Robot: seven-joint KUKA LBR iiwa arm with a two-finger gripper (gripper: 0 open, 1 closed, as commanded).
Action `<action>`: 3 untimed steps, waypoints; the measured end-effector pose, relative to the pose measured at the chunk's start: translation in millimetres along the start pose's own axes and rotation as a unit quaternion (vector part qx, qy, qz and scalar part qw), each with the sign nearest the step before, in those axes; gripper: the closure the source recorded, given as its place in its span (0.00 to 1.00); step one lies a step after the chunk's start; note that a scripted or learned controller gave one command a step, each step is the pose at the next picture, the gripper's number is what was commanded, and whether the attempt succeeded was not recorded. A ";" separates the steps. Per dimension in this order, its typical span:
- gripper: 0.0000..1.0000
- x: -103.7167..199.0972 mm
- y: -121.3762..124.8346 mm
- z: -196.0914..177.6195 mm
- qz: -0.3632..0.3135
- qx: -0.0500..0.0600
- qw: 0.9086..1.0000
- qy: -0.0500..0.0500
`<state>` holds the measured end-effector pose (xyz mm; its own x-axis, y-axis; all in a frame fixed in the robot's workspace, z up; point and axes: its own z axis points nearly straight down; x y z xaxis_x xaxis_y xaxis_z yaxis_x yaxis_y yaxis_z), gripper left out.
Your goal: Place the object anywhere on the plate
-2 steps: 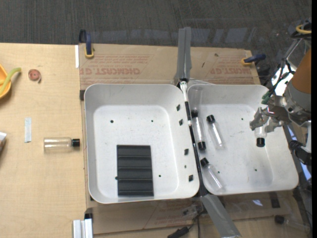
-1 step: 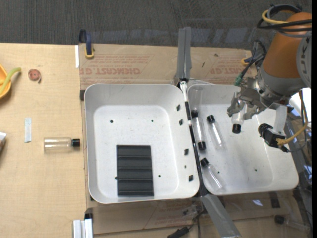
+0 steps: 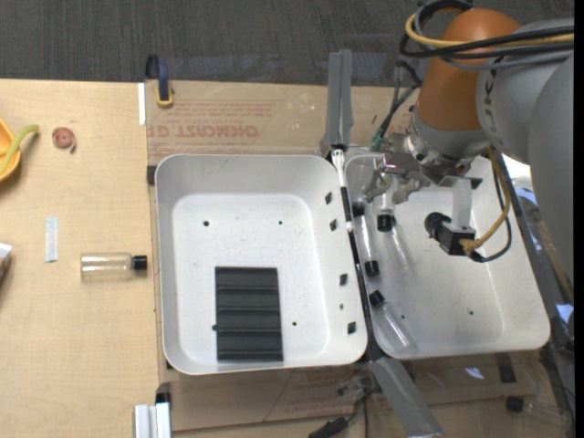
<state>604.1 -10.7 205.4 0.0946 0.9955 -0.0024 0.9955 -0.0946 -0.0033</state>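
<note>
A black ribbed rectangular plate (image 3: 247, 314) lies flat in the left bin (image 3: 182, 245), near its front edge, with nothing on it. My gripper (image 3: 383, 203) hangs low over the back left corner of the right bin (image 3: 493, 327), close to the wall between the bins. A clear plastic object (image 3: 391, 319) lies along the left side of the right bin floor, in front of the gripper and apart from it. The wrist and its cables hide what is directly under the gripper.
The grey arm with its orange band (image 3: 465, 62) covers the back of the right bin. A black cable fitting (image 3: 449, 233) hangs beside the gripper. Off the bins at the left, a small clear bottle (image 3: 111, 264) lies on the wooden bench.
</note>
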 end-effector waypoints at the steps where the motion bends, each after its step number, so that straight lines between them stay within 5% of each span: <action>1: 1.00 86.2 24.7 -5.2 0.008 0.000 1.000 0.000; 2: 1.00 166.1 38.8 -1.6 0.182 0.000 0.983 -0.001; 3: 1.00 190.5 -88.7 101.2 0.251 0.001 0.968 -0.001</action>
<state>533.5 187.1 104.1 0.5660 0.8244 -0.0066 0.8244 -0.5660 -0.0037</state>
